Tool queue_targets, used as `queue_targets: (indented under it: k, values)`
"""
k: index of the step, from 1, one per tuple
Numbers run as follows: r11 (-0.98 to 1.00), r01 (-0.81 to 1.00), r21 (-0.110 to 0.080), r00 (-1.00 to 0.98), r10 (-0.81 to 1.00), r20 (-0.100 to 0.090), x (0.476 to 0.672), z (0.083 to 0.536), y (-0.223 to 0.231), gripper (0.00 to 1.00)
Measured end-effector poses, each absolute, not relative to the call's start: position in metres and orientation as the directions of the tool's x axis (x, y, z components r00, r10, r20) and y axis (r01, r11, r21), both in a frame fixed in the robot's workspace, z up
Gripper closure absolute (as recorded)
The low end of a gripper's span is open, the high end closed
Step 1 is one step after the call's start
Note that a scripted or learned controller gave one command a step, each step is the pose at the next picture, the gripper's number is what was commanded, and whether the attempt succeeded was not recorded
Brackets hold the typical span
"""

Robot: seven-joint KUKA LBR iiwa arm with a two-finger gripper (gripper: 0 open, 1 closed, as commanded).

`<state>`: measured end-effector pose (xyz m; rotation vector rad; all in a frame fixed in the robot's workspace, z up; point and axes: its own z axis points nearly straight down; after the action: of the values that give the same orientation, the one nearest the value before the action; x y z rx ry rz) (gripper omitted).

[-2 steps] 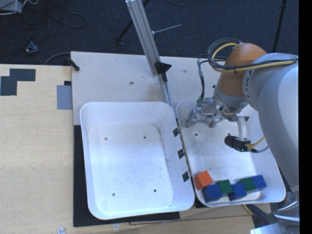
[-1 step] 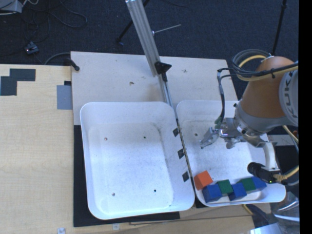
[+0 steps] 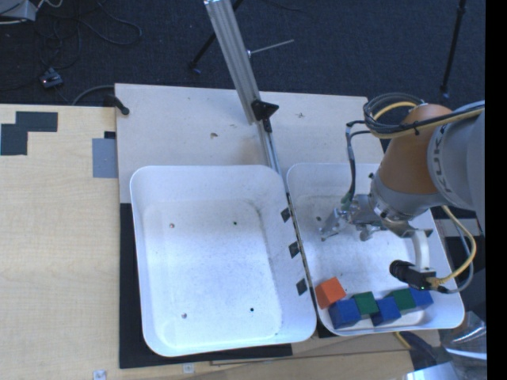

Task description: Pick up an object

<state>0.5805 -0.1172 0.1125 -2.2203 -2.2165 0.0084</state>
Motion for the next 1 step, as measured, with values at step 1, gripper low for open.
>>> queue_targets:
  k: [1]
  values:
    - [0.001, 1.000, -0.001, -0.001, 1.000, 0.000, 0.6165, 0.0900, -0.0987, 0.00]
